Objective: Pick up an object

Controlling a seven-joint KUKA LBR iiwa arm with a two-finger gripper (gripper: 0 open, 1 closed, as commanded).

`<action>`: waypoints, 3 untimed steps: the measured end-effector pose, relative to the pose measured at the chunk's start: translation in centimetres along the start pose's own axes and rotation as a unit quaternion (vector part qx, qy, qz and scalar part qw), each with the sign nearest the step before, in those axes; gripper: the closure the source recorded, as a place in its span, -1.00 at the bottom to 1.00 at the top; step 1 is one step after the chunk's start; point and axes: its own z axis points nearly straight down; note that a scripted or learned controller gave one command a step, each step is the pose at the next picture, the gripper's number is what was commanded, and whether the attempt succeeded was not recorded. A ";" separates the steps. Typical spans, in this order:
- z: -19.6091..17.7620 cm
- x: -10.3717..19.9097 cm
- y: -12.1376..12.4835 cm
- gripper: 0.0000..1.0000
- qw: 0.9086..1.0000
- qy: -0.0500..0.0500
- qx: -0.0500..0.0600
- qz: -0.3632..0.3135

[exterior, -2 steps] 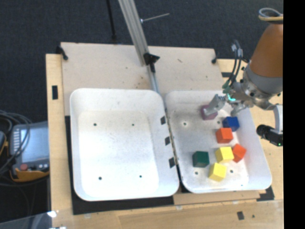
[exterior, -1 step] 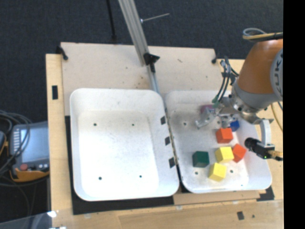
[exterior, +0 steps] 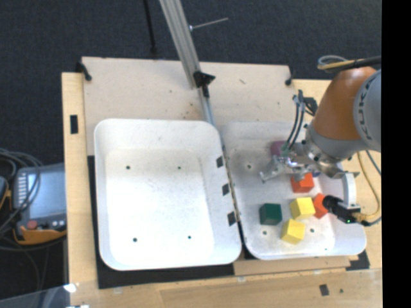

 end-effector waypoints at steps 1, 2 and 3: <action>6.0 0.1 -0.1 -1.00 1.000 -0.001 -0.003 0.000; 4.7 0.0 0.0 1.00 1.000 0.000 -0.006 0.003; -1.7 -0.3 0.0 1.00 1.000 0.000 -0.006 0.000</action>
